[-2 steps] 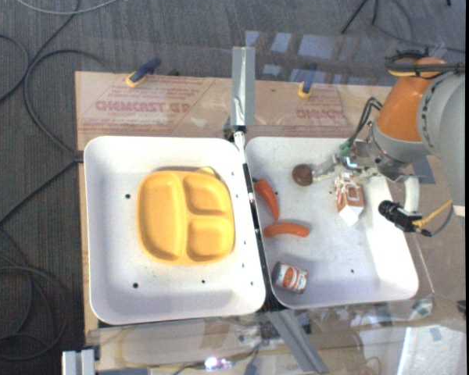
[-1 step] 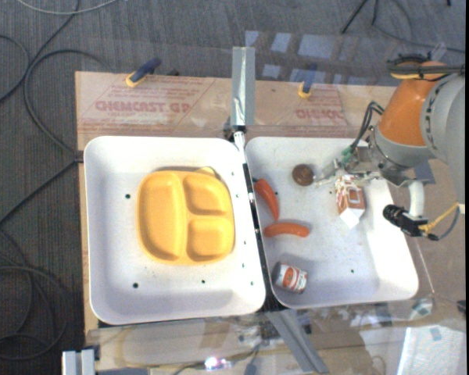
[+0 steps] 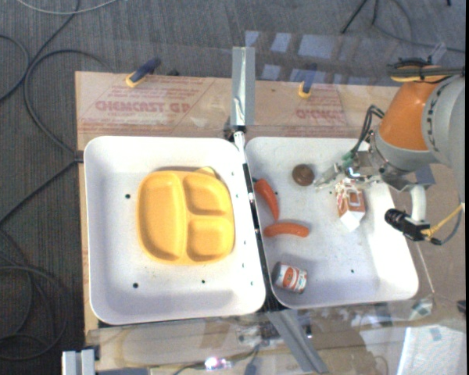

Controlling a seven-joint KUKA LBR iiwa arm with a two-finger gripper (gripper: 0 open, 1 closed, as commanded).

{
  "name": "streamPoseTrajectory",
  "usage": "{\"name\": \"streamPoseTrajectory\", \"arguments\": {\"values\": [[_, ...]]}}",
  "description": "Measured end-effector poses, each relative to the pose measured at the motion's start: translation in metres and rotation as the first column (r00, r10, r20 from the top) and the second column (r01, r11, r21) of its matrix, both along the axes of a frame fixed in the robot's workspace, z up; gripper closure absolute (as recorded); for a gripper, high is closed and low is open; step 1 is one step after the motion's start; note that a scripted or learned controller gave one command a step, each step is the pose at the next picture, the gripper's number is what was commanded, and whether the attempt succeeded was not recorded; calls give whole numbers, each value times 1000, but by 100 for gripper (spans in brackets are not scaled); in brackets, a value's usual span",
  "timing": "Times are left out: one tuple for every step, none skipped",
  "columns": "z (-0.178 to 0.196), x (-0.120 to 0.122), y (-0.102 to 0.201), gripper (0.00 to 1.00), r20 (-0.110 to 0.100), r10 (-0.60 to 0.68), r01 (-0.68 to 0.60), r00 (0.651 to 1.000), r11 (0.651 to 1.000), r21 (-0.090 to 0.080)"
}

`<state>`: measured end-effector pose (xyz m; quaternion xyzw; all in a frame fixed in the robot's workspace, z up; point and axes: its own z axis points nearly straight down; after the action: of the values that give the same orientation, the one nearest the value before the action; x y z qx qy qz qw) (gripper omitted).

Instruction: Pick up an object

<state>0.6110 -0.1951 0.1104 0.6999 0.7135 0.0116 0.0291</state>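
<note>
Camera view — carton (image 3: 351, 207) upright-tilted, long axis near-vertical.

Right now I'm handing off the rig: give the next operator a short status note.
Tool: low in the right bin, at the top of the carton; grip cannot be judged.
Right bin: carton under the tool, brown disc, two sausages, can.
Left bin: yellow tray.
Done: arm is at the carton.
Left: confirm a grasp and lift; nothing is visibly raised yet.
</note>
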Motion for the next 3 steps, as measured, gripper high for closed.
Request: {"name": "streamPoseTrajectory", "arguments": {"values": [[0, -16, 11, 0, 7, -153, 153, 988, 988, 14], [0, -30, 7, 0, 8, -141, 141, 990, 990, 13], [0, -43, 6, 0, 9, -98, 98, 995, 995, 8]]}}
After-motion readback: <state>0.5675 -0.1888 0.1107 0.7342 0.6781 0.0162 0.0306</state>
